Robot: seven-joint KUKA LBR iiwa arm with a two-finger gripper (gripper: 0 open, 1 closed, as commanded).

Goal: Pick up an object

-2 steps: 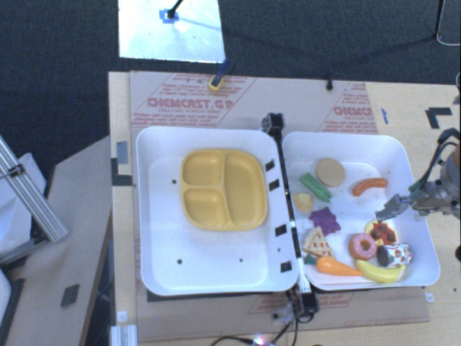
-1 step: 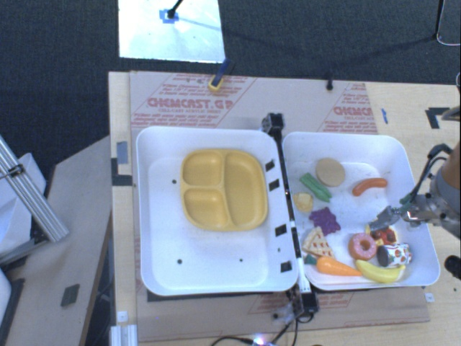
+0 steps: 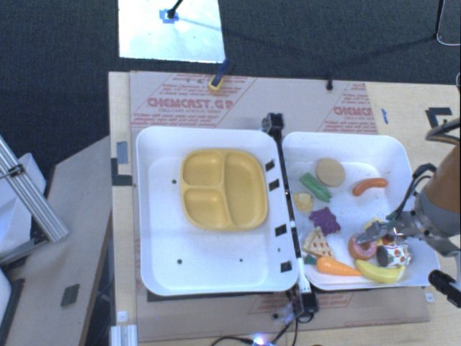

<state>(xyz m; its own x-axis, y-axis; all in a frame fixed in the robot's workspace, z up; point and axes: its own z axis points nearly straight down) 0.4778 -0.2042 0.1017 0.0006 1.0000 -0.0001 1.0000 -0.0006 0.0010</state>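
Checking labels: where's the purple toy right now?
In the right bin, near its left-centre: the purple toy lies just below the small yellow piece and above the sandwich wedge.

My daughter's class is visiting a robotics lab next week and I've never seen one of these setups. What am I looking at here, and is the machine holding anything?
This is a single picture from one camera fixed above a bench, looking down at a slant. Two shallow white bins sit side by side. The left bin holds a yellow divided plate. The right bin holds toy food: a round tan piece, a green piece, a red sausage, a purple piece, a pizza slice, a carrot and a banana. The machine is a robot arm reaching in from the right. Its gripper, a two-finger hand, is down among the toys near the banana. The picture is too small and cluttered there to tell whether it grips anything.
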